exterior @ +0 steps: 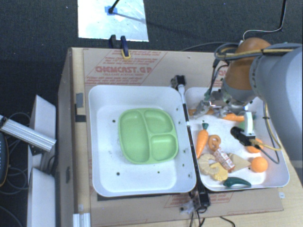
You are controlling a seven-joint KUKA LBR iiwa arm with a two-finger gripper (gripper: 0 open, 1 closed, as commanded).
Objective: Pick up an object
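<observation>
The right bin [283,173] holds several toy foods. A carrot [201,142] with a green top lies near its left wall, with a brown ring-shaped piece [214,141] beside it. Toward the front sit pale, cookie-like pieces [211,167], a tan wedge [239,162], an orange ball [258,164] and a dark green piece [235,182]. My gripper [211,105] is low over the bin's far left part. Small orange pieces lie on either side of it, one [192,111] on the left and another [234,117] on the right. No object shows between its fingers.
The left bin [102,141] bears a green divided plate [147,135]. A black clip [179,82] sits at the far end of the wall between the bins. The grey arm [277,79] covers the right bin's far right corner.
</observation>
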